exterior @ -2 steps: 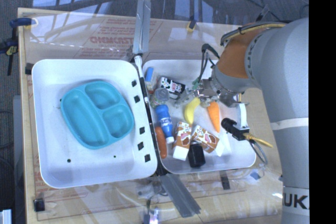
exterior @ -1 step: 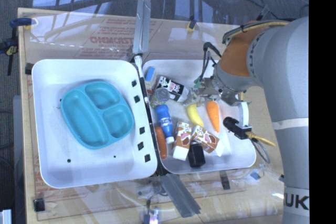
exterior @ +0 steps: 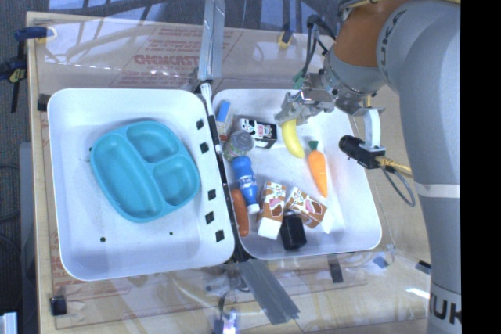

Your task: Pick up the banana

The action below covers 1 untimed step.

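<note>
The yellow banana [exterior: 292, 139] lies in the right bin [exterior: 356, 203], near its back, pointing front to back. An orange carrot [exterior: 317, 170] lies just to its right. My gripper [exterior: 301, 110] hangs over the banana's far end, open, with nothing between its fingers. The grey arm with its orange band [exterior: 364, 31] comes in from the right.
In the right bin also lie a black-and-white carton [exterior: 258, 131], a blue bottle [exterior: 244, 176], a small can [exterior: 239, 142], two brown snack boxes [exterior: 291, 206], a black object [exterior: 293, 232] and an orange-red tube [exterior: 240, 213]. The left bin [exterior: 78, 246] holds a blue divided plate [exterior: 146, 169].
</note>
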{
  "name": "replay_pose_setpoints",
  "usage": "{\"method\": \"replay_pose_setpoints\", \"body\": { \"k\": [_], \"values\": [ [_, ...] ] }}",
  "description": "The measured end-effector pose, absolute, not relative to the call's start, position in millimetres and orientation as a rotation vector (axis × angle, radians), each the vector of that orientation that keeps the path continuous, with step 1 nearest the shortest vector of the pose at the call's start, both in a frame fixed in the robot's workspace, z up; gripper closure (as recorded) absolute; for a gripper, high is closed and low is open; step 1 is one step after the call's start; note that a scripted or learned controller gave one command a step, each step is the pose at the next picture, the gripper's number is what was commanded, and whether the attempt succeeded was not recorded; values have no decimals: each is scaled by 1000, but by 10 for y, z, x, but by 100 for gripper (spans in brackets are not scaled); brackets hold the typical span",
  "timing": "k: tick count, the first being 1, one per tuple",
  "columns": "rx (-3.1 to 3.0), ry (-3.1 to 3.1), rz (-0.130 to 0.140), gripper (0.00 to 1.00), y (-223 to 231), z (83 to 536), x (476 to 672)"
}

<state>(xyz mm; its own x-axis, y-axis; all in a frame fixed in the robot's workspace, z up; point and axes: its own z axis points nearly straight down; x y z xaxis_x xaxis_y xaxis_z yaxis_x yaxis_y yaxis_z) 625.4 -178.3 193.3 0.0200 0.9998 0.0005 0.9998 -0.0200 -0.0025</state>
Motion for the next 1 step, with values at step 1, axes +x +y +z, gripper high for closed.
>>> {"method": "replay_pose_setpoints", "body": {
  "k": [1],
  "values": [
    [-2468, -1940, 5, 100, -1607, 2092, 6231]
  ]
}}
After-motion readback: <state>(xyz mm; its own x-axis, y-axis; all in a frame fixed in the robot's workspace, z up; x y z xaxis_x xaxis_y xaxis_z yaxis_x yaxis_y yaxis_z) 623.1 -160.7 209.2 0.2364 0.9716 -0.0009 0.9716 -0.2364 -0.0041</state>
